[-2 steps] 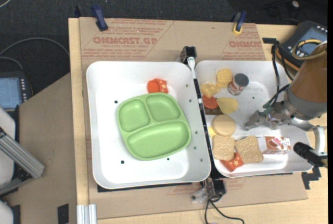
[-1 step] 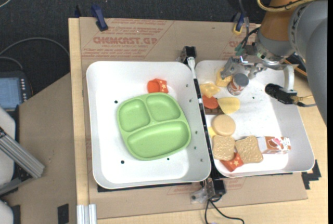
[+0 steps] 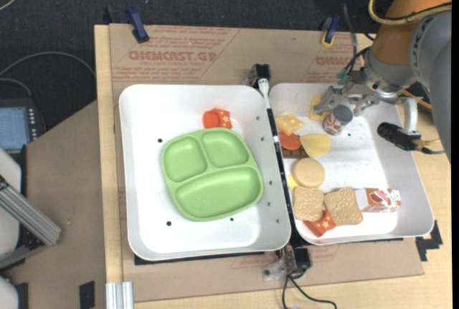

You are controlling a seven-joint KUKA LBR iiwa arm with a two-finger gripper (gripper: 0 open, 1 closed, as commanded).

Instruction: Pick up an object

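A: Objects for picking lay mostly in the right bin point(image 3: 412, 189). What did it contain?

B: Along its left side sat a pale yellow slice point(image 3: 289, 122), a red-brown piece point(image 3: 290, 142), a yellow wedge point(image 3: 316, 145) and a round tan biscuit point(image 3: 309, 173). Nearer the front edge lay two square crackers point(image 3: 326, 203), a small red piece point(image 3: 320, 224) touching them, and a small milk carton point(image 3: 379, 199) lying on its side just to their right.

A: And the left bin point(image 3: 140, 157)?

B: It held a green divided plate point(image 3: 211, 173) with three compartments, slightly rotated. An orange-red piece point(image 3: 216, 117) rested just beyond the plate's far rim, on the bin floor and outside any compartment.

A: Where was the gripper point(image 3: 337, 114)?

B: It hung over the far part of the right bin, reaching in from the right below the arm's orange band point(image 3: 405, 13). Whether the claw was wide, narrow or holding anything could not be told; a small red-and-white cylindrical shape point(image 3: 331, 125) showed at its tip, beside another yellow piece point(image 3: 316, 107).

A: What lay under the bins?

B: A brown printed board point(image 3: 172, 56).
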